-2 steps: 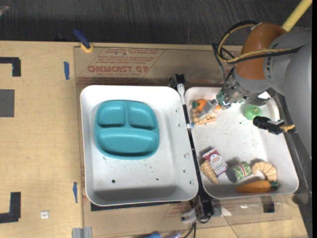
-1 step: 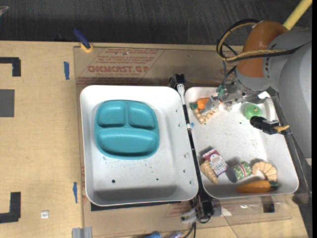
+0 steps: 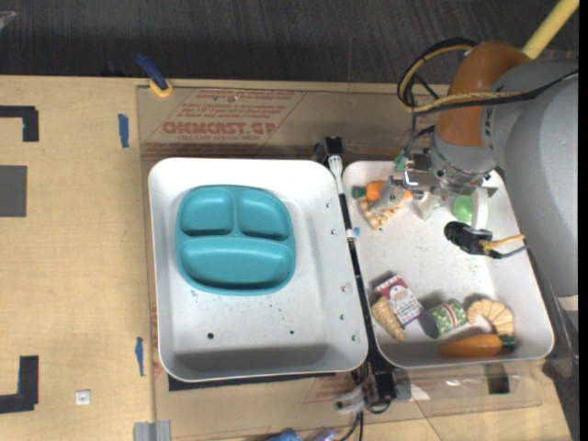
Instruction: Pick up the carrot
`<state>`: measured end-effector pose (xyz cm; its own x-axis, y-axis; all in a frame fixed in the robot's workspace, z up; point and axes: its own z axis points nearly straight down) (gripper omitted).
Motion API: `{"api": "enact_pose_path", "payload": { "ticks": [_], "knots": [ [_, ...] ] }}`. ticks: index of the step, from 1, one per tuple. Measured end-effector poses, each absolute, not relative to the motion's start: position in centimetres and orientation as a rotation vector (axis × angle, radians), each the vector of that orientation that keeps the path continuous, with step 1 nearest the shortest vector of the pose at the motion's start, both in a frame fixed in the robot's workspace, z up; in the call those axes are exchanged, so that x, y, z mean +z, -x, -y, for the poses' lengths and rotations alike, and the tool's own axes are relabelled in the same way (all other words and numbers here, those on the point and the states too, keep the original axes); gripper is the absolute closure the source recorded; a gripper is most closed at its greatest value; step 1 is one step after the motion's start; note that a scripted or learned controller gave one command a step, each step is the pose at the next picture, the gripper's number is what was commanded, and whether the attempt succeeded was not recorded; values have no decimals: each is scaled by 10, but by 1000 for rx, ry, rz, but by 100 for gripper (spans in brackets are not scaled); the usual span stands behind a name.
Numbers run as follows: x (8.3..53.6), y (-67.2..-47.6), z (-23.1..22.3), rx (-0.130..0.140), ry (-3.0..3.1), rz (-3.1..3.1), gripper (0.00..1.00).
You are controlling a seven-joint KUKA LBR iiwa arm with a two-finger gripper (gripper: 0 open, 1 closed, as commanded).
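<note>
The hand point(image 3: 424, 191) is hanging low over the far end of the right bin point(image 3: 537, 288), and I cannot tell from here how wide it is standing or whether anything is in it. Going near to far: the carrot point(image 3: 470, 345) is lying against the bin's near rim, its long axis running left to right along that wall, green end to the right. A croissant point(image 3: 490, 313) is sitting just behind it, a small can point(image 3: 446, 319) beside that. So the carrot is lying well apart from the hand, toward the near edge.
</note>
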<state>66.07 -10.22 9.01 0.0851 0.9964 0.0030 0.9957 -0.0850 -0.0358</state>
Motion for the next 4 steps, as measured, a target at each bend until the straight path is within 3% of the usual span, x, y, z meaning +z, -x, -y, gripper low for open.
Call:
{"api": "enact_pose_path", "payload": {
  "ticks": [1, 2, 3, 4],
  "knots": [
    [89, -660, 128, 38, 2509, 1785, 0],
    [91, -653, 107, 87, 2717, 1518, 0],
    [91, -652, 96, 104, 2909, 1060, 0],
    [94, -626, 106, -21, 3062, 689, 0]
  ]
}}
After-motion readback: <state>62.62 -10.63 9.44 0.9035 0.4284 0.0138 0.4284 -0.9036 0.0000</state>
